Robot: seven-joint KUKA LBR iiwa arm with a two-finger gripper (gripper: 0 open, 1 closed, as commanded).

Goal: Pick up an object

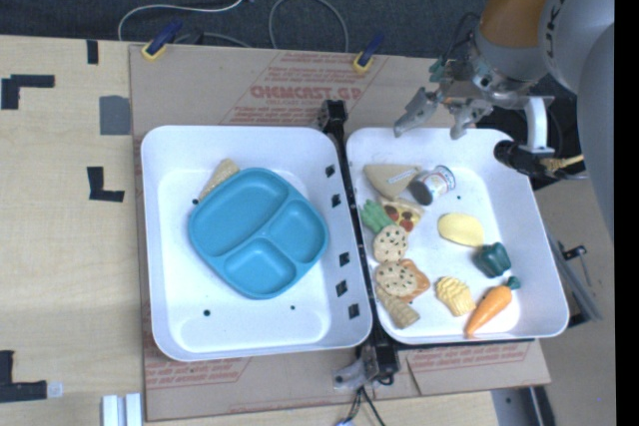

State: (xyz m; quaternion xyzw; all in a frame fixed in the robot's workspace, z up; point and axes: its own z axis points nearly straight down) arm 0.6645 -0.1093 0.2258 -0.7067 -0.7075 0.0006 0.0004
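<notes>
My gripper hangs over the back edge of the right bin, its two fingers spread apart with nothing between them. Below it, several toy foods lie in that bin: a tan wedge, a small silver can, a yellow lemon, a dark green pepper, an orange carrot, round cookies, a pizza slice and a yellow ridged piece.
The left bin bears a blue divided plate, with a tan waffle piece poking out from under it. Black clips join the bins along the middle. Cables run behind the cardboard.
</notes>
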